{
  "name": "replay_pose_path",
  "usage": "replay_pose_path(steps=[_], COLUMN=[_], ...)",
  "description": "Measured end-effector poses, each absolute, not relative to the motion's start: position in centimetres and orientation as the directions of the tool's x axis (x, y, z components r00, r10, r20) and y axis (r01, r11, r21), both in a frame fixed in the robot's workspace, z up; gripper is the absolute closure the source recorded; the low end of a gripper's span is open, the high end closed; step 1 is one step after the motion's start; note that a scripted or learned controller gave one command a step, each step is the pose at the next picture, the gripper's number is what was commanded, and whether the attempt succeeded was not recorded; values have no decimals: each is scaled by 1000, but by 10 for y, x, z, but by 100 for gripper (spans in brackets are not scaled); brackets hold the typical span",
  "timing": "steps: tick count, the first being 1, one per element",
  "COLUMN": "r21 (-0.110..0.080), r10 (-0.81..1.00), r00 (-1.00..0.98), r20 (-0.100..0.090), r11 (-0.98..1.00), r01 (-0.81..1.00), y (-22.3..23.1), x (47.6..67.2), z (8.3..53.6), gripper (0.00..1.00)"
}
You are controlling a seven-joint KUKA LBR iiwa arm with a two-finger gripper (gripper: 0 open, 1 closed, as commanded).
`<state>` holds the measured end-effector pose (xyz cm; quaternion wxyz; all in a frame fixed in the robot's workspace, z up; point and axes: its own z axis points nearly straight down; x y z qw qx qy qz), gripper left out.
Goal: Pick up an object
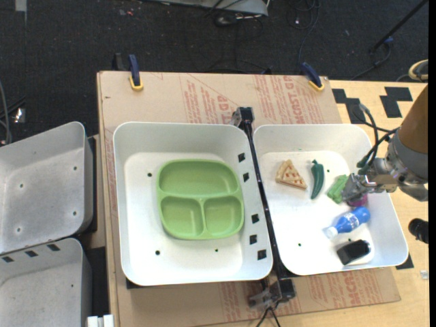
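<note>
camera view: single slanted look down on both bins; arm enters from the right edge.
arm: grey KUKA wrist with orange band reaches over the right bin (294,247) — gripper (355,188) sits low at that bin's right side.
fingers: hidden under the wrist body and blurred into the objects; cannot tell whether released or clenched, and nothing is visibly between them.
nearest object: a light green block (337,189) lies just beside the gripper, on its left, touching or nearly so; a small purple piece (357,199) shows directly under the gripper tip.
key relation: the green block is left of the gripper — a short shift toward the bin's middle would, I judge, centre it; its long axis looks to run diagonally, upper right to lower left, though it is partly covered.
other candidates: blue bottle (349,222) just below the gripper, long axis slanting lower left to upper right; black block (354,252) near the bin's bottom corner; dark green pepper (317,178) upright in the view, left of the block; waffle-patterned wedge (291,175) further left.
left bin (129,203): carries a green divided tray (201,199), well apart from the gripper.
writing: red print on the cardboard (204,97) over the tabletop, upside down and too broken to read with confidence; no labels legible on the objects.
</note>
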<state>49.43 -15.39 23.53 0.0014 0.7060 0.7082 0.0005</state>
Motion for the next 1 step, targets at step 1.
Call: replay_pose_path(steps=[1], r21=[1], r10=[1000], r00=[-5], r20=[0], r11=[5], r01=[1000], y=[-110], x=[512], z=[227], gripper=[100])
